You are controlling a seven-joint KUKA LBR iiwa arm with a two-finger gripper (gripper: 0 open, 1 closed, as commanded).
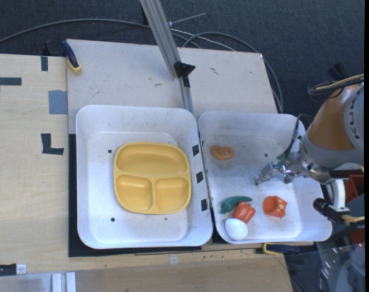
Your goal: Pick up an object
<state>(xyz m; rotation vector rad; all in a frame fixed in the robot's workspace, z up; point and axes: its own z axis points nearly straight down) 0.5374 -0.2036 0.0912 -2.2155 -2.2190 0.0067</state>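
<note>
Here the gripper (265,175) hangs low over the bare middle of the right bin (251,121), its two fingers slightly parted and nothing between them. The nearest candidate — a small orange-red block (274,206) — lies just toward the bin's near edge from the fingertips, close but apart. A red-and-green pepper toy (240,208) and a white egg (236,229) sit further left along that edge; a pretzel-like piece (221,153) lies up-left. The yellow divided plate (152,177) occupies the left bin (87,181).

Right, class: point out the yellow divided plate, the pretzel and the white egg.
yellow divided plate (152,157): camera view, on its top compartment.
pretzel (221,153): camera view, on its middle.
white egg (236,229): camera view, on its rounded top.
</note>
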